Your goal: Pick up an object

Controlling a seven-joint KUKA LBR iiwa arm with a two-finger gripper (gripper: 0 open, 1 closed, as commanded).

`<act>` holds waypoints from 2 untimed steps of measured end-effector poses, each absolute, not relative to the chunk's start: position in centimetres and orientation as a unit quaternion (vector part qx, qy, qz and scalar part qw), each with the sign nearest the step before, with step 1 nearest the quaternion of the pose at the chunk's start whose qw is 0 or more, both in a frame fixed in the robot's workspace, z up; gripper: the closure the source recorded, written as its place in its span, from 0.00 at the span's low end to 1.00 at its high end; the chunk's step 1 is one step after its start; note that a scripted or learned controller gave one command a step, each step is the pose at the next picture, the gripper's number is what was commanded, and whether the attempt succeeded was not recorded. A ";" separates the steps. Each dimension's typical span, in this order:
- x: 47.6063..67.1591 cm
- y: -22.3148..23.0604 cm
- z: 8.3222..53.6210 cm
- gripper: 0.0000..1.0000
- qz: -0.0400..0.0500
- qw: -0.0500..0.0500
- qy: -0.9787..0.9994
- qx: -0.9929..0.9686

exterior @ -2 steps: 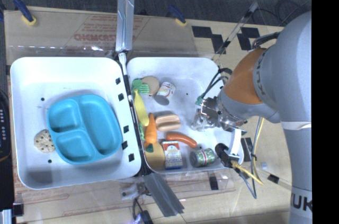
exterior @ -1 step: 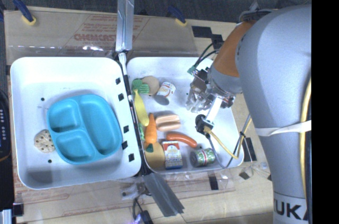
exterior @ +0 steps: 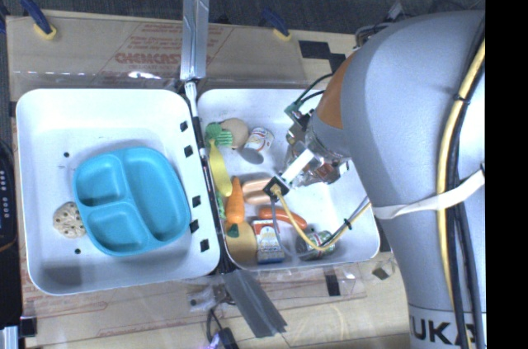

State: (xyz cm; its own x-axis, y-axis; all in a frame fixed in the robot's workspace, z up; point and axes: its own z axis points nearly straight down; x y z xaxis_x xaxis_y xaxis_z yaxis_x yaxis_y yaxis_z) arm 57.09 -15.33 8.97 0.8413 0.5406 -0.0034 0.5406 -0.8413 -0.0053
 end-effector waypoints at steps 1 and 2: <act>53.9 -19.6 9.0 1.00 0.003 0.003 -0.124 -0.992; 53.9 -19.6 9.1 0.00 0.003 0.003 -0.124 -0.992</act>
